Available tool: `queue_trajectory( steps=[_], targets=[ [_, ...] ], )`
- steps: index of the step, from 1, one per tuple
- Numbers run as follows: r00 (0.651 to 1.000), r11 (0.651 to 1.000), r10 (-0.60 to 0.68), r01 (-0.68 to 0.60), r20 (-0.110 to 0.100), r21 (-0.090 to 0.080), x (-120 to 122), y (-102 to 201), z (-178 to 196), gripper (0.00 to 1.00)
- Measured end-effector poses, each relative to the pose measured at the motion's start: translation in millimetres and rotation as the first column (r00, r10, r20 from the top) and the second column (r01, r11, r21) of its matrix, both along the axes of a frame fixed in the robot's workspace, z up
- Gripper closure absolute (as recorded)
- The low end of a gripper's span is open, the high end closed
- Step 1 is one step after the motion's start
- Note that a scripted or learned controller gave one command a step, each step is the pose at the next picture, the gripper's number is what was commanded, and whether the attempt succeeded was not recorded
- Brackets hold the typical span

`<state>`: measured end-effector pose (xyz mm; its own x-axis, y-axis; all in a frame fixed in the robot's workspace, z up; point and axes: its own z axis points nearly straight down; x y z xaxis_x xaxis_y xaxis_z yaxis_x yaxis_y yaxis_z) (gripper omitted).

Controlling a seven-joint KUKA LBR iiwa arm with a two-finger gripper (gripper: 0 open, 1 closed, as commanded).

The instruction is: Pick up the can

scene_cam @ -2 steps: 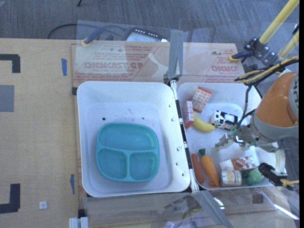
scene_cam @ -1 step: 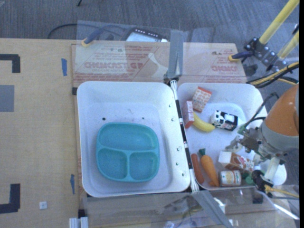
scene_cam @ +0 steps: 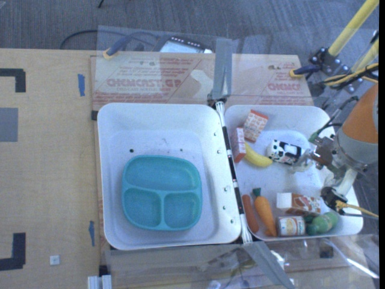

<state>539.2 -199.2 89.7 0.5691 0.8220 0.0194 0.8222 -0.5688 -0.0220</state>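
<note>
Can (scene_cam: pixel 291 226) is lying on its side at the right bin's (scene_cam: pixel 349 224) near edge, just right of the carrot (scene_cam: pixel 264 214). Gripper (scene_cam: pixel 313 156) is hovering well beyond it; can't tell jaws' state.

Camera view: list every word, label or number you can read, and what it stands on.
"CHEMCAST GP": red print, seen mirrored, on the clear sheet behind the left bin.
Red print on the right sheet: too blurred.
Can label, carton, small box: too small to read.
</note>
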Motion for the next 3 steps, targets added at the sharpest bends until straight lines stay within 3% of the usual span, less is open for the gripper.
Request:
queue_trajectory(
  steps=[1,2,3],
  targets=[
    [1.000,1.000,-0.001,0.002,0.009,-0.028,66,52,-4,0.00],
    [0.994,0.994,-0.102,0.101,-0.028,-0.039,105,80,0,0.00],
    [0.999,0.999,-0.004,0.002,-0.043,-0.041,111,77,1,0.00]
  ],
)
